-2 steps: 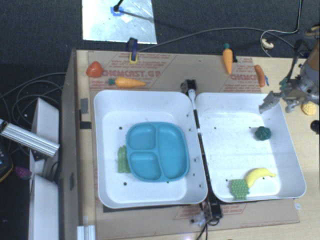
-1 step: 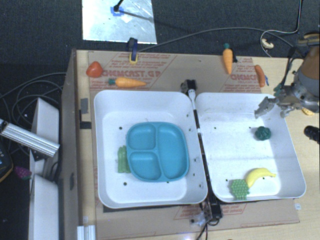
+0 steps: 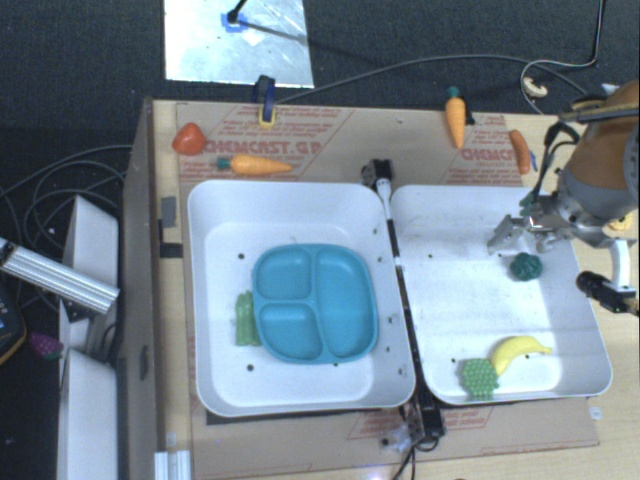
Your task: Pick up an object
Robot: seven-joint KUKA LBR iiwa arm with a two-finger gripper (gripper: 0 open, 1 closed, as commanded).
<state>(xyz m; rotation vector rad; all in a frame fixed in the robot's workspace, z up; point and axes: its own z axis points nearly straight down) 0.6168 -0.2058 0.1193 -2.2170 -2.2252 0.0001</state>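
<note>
a dark green lump (image 3: 524,266), a yellow banana (image 3: 517,351) and green grapes (image 3: 478,378) lie in the right bin (image 3: 450,298).

Two carrots (image 3: 262,165) (image 3: 456,120) and a tomato (image 3: 188,139) lie on cardboard behind the bins; foil sheet (image 3: 237,26) on dark floor, w/ cables (image 3: 60,183) at left.

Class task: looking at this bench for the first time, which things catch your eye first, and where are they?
A blue divided plate fills the middle of the left bin. In the right bin, a yellow banana lies near the front beside green grapes. The gripper hangs at that bin's far right, near a dark green object.
</note>
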